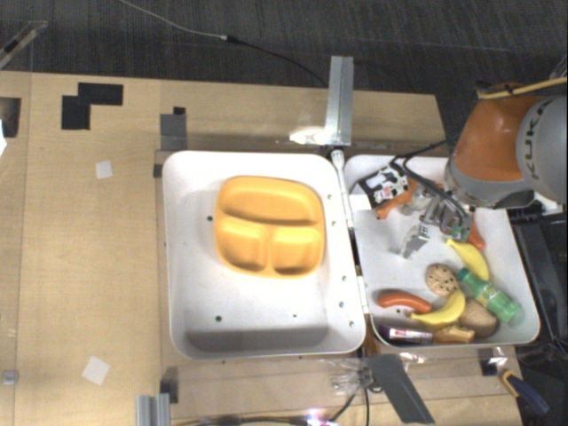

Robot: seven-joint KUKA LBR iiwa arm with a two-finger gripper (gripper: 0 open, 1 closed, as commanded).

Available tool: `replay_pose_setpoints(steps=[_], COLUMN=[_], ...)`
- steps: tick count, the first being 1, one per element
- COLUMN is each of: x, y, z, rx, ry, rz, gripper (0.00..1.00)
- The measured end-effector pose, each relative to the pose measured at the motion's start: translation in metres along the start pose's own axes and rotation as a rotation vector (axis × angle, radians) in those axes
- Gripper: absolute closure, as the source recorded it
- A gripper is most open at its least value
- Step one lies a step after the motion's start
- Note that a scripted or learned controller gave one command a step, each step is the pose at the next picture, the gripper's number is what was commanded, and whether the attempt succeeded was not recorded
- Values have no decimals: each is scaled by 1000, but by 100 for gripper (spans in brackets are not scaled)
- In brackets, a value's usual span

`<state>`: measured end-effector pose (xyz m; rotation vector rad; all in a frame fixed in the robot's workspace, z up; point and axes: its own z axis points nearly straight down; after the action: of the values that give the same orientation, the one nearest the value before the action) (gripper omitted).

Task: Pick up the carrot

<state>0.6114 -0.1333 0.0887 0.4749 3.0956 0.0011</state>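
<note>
A long orange-red carrot [404, 302] lies in the front left of the right bin [524, 331], next to a yellow banana [448, 311]. My gripper [415, 240] hangs over the middle of that bin, well behind the carrot and apart from it, with nothing visibly held. A second orange piece [390, 205] sticks out from under the gripper's body near the bin's back left; I cannot tell what it is. The grey arm with its orange band [497, 140] reaches in from the right.
The right bin also holds a round cookie [441, 279], another banana [470, 257], a green bottle [488, 295], a brown lump [479, 319], a marker [404, 333] and a black-and-white card [383, 183]. A yellow divided plate [266, 224] sits in the left bin [191, 327].
</note>
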Motion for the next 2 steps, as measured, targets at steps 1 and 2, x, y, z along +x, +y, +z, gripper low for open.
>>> replay_pose_setpoints(steps=[1,2], x=[-7,-10], y=[31,33], z=[1,-13], rx=[0,-3], ry=[0,-8], rz=[389,382], gripper=[0,100])
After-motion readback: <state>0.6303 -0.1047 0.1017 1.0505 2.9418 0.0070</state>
